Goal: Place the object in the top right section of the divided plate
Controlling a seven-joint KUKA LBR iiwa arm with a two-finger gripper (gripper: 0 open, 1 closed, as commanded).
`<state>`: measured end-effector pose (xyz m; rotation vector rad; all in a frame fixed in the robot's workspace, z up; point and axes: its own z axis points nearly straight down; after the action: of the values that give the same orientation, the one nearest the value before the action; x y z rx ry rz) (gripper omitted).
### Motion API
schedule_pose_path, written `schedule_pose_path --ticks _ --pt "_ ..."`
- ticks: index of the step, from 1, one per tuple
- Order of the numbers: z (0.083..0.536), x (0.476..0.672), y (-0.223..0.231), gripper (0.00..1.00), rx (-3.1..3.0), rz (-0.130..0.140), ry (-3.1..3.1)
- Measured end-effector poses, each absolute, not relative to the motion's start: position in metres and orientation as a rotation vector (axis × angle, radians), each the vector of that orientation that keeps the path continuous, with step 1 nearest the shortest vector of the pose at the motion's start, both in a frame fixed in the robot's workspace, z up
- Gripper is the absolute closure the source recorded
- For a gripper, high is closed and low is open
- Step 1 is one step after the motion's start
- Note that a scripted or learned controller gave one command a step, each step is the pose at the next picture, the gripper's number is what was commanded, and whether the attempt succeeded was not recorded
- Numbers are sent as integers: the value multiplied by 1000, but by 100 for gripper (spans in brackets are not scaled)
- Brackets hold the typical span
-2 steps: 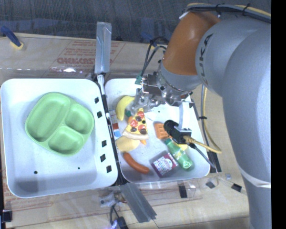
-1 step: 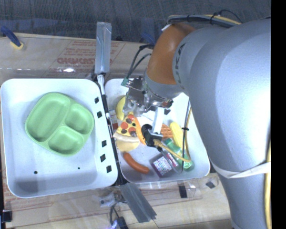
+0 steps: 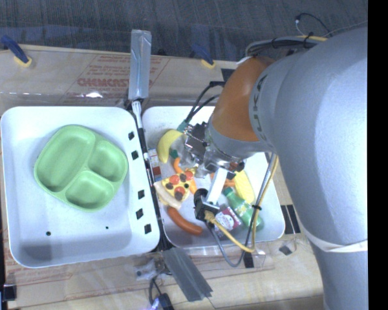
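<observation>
Left bin [image 3: 19, 231]: white and shallow, well to the left of the gripper [image 3: 191, 161]. In it rests the green divided plate [image 3: 81, 166], lying flat with its open side up. It has one large section on the side far from the gripper and two smaller ones on the near side. Its top right section [image 3: 108, 159] is the part of the plate closest to the gripper, yet well apart from it. A grey divider [image 3: 145, 173] with black tabs stands between the plate and the gripper.

Right bin [image 3: 160, 116]: holds a cluster of toy foods, over which the gripper hangs low. A yellow banana [image 3: 167, 145] lies just left of the gripper. A pizza slice [image 3: 174, 187] lies just below and left of it in the view. An orange-red sausage [image 3: 183, 222] lies farther below, near the bin's lower wall. Small red and orange pieces [image 3: 184, 171] sit directly under the gripper; whether it touches them cannot be told. To the gripper's lower right lie a red-labelled packet [image 3: 227, 219], a green bottle [image 3: 246, 208] and a long yellow piece [image 3: 244, 186], close together.

The wrist hides the gripper's working end, so whether it is apart, together or clamped on a toy cannot be told. Which toy is the object to be moved cannot be told either; all the visible toys lie in the right bin. The orange band [image 3: 236, 108] and the grey arm [image 3: 323, 141] stand to the gripper's right.
</observation>
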<state>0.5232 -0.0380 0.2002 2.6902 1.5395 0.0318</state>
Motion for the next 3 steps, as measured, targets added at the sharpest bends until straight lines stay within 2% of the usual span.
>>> schedule_pose_path --ticks 1,2,3 --pt "188 525 47 100 2531 -10 1866" --pt "92 507 111 100 2494 0 1912" --pt "90 505 112 0 2497 -9 1915"
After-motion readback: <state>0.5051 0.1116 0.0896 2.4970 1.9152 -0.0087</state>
